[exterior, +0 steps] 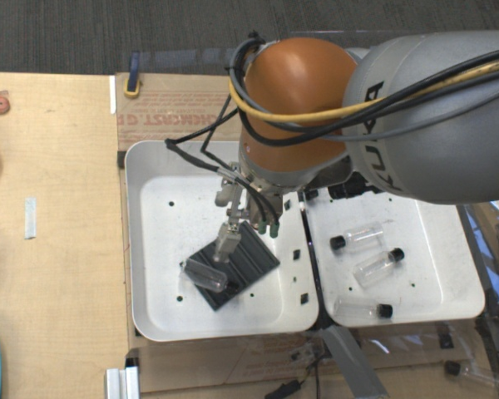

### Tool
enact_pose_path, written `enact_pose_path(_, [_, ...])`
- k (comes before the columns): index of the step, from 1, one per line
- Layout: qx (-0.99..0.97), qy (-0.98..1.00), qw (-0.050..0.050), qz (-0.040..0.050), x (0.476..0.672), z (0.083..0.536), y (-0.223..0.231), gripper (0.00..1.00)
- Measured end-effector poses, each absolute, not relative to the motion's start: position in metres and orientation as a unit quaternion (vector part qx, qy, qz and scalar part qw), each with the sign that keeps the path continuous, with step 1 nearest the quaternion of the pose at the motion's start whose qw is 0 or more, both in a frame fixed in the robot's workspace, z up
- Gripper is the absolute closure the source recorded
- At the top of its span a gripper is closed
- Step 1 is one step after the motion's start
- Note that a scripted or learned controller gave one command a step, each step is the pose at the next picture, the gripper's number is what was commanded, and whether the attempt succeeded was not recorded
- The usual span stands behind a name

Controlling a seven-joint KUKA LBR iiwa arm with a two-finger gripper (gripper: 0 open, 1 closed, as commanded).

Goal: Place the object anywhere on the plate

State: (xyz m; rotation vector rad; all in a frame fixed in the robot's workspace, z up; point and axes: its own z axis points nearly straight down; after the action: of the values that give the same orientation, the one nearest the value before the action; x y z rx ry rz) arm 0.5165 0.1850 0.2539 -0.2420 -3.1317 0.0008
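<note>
A black ribbed square plate [251,260] lies tilted in the left bin [158,223], near its front middle. A clear vial [206,274] with a dark cap rests on the plate's left corner. My gripper [227,246] hangs below the orange wrist band, just above and to the right of that vial, over the plate. The arm's bulk hides the back part of the left bin and the gripper's upper half.
The right bin [449,298] holds three clear vials with black caps: one [358,239] at the back, one [377,264] in the middle, one [362,310] by the front rim. Cardboard lies behind the bins. A wooden bench spreads to the left.
</note>
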Motion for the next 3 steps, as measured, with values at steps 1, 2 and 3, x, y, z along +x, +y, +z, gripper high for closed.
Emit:
enact_pose_path(1, [-0.079,-0.997,0.0,0.0001,0.518,0.262,0.184,1.0])
enact_pose_path(2, [-0.116,-0.993,-0.001,0.0002,0.552,0.267,0.153,1.0])
enact_pose_path(3, [-0.009,-1.0,-0.001,-0.0001,0.518,0.353,0.141,1.0])
